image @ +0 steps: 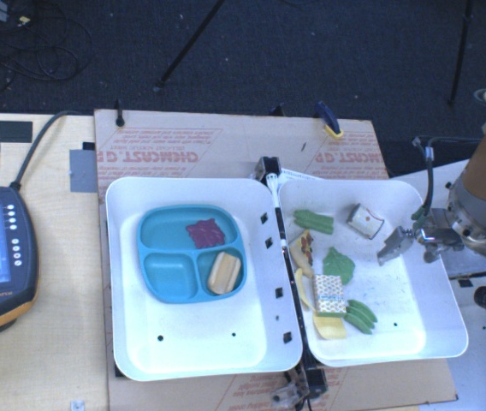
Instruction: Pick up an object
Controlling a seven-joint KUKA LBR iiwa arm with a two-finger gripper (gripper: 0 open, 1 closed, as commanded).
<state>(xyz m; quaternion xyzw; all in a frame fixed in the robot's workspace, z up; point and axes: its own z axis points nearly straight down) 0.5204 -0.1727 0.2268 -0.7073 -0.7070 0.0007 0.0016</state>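
Cardboard [183,148] under bins reads "CHEMCAST GP"; gripper [394,247] hovers.

Small toy foods [335,291] scattered in right bin [441,332]

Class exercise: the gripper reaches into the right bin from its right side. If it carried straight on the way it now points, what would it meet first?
Probably the small grey-and-white block, just ahead of the gripper toward the left. Height is unclear, so the gripper might pass above it.

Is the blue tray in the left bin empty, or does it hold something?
Not empty. The blue tray holds a purple piece in one compartment and a tan piece in another.
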